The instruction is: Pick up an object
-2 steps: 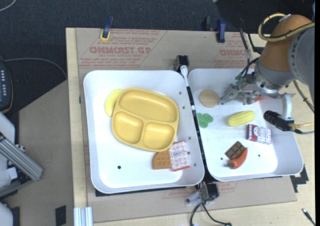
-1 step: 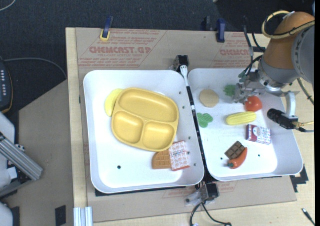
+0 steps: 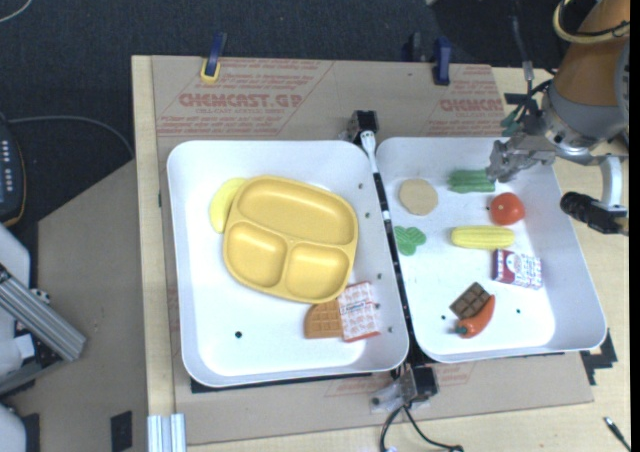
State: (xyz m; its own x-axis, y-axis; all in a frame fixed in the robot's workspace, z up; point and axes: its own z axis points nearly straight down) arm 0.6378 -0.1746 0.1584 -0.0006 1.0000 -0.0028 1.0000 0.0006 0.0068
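Gripper (image 3: 503, 162) hangs at the far right corner of the right bin (image 3: 575, 285), just beside the right end of a green pod-shaped toy (image 3: 470, 181) and just above a red tomato (image 3: 507, 208). Nothing shows between its tips, and whether they are spread or pressed together cannot be told at this size. The arm (image 3: 590, 80) reaches in from the right, its orange band standing above the grey wrist.

Several small toys lie apart from one another in the right bin. A tan round cookie (image 3: 419, 197) sits near the bin's far left, with the green pod to its right. Below the cookie, close to the left wall, is a small green leafy piece (image 3: 408, 237). A yellow corn cob (image 3: 482, 237) lies crosswise near the middle, just below the tomato. A red-and-white packet (image 3: 516, 268) rests below the corn's right end. Toward the near side, a brown chocolate bar (image 3: 471, 300) leans on a red-orange pepper (image 3: 477, 320), the two touching.

The left bin (image 3: 195, 240) holds a yellow divided plate (image 3: 290, 238) with three compartments. A yellow banana (image 3: 224, 202) peeks from under the plate's far left edge. At the plate's near right edge lie a brown waffle (image 3: 322, 321) and a red-and-white wrapper (image 3: 358, 312), overlapping each other.

Both bins sit on a brown cardboard sheet (image 3: 250, 90) held by a yellow clamp (image 3: 211, 67) and a blue clamp (image 3: 441, 60).
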